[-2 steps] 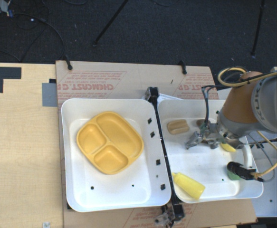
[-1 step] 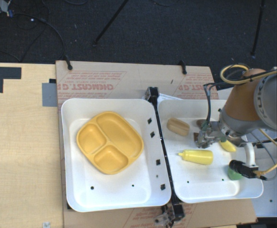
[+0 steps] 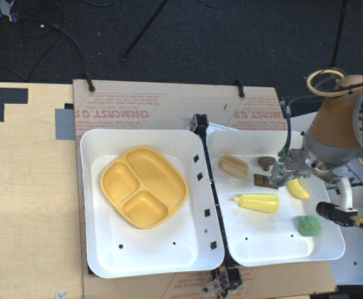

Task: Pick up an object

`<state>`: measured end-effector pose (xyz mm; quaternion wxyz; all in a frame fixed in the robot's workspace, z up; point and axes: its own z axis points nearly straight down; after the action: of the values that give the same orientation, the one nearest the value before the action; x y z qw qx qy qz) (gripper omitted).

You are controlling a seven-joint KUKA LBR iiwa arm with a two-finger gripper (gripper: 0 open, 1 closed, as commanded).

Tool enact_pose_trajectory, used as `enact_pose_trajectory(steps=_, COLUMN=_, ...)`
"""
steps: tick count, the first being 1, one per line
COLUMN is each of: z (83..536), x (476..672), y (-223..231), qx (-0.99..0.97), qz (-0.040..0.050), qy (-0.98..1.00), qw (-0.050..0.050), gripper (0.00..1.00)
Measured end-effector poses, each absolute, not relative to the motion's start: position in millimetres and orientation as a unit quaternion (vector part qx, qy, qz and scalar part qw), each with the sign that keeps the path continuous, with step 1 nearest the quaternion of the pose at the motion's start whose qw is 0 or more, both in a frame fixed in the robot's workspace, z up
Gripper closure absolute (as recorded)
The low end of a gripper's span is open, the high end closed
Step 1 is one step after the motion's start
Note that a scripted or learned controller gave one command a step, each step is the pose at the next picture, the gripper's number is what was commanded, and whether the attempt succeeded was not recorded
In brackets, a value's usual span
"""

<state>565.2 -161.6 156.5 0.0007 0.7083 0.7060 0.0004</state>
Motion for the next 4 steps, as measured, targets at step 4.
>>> enact_pose_trajectory(steps=4, z=225, x=542.5, y=3, qx=0.705, qz=-0.0003, qy=0.709, qw=-0.003, gripper=1.0)
